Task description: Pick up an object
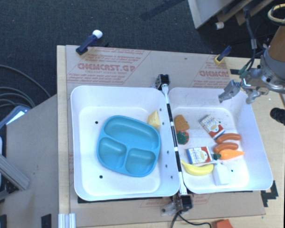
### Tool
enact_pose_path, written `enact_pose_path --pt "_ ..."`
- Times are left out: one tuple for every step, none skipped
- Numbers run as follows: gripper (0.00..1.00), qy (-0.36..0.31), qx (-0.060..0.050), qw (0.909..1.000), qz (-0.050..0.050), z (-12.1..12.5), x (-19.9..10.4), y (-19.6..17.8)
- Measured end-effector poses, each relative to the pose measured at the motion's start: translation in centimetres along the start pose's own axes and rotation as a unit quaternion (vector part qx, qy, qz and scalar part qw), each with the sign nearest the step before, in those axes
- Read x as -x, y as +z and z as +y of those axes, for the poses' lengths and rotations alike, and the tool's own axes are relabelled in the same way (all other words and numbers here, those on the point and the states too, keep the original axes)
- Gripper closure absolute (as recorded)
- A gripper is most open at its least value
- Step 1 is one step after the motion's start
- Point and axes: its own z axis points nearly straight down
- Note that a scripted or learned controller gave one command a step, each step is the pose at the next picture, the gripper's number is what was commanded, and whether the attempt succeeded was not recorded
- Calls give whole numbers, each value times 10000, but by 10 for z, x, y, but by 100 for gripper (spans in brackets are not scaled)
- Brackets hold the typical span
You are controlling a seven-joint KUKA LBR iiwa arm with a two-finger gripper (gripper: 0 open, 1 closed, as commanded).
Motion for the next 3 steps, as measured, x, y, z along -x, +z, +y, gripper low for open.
enact_pose_path --pt "0 -5 -1 10000 3 30 -8 140" --pt "0 3 -5 10000 3 -26 -14 161" --pt "100 5 4 10000 1 -26 -14 151"
